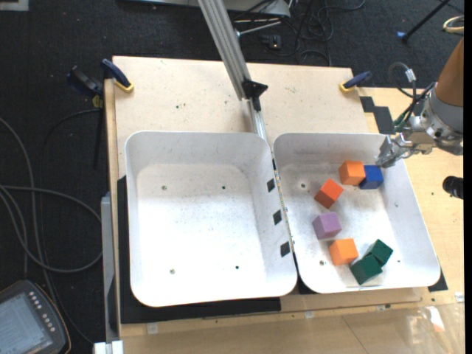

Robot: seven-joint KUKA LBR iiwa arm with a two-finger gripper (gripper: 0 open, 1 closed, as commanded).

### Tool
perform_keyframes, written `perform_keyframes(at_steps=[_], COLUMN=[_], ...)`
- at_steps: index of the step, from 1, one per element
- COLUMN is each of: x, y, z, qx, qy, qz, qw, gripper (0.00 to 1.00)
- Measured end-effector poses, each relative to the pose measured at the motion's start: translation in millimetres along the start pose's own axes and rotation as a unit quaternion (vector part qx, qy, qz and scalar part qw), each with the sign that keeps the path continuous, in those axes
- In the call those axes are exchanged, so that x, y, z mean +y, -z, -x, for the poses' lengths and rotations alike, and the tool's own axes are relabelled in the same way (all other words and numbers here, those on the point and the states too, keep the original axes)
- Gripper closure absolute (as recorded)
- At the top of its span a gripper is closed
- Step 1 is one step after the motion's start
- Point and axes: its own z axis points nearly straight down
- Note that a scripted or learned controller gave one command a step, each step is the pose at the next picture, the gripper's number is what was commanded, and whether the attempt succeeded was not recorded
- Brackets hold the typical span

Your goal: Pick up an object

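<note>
The right bin [420,227] holds several small blocks. An orange block [352,172] and a blue block [372,177] sit side by side near its far right. Below them lie a red-orange block [329,192], a purple block [326,225], another orange block [343,251] and two dark green blocks [372,261] touching each other at the front. My gripper [389,155] hangs over the bin's far right rim, just above and right of the blue block. No block shows between its fingers.
The left bin [147,161] lies beside the right one, sharing a middle wall. A slanted metal bar [228,46] crosses the back of the bench down to the bins' join. Clamps sit at the bench's back corners.
</note>
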Motion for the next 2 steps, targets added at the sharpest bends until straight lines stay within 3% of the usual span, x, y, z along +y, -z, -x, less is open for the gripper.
perform_keyframes(at_steps=[1,2], x=[7.9,8.9], y=[62.6,69.4], z=[-2.6,-2.7], qx=[0.000,0.000], qy=[0.001,0.000], qz=[0.001,-0.002], qw=[1.0000,1.0000], gripper=[1.00,1.00])
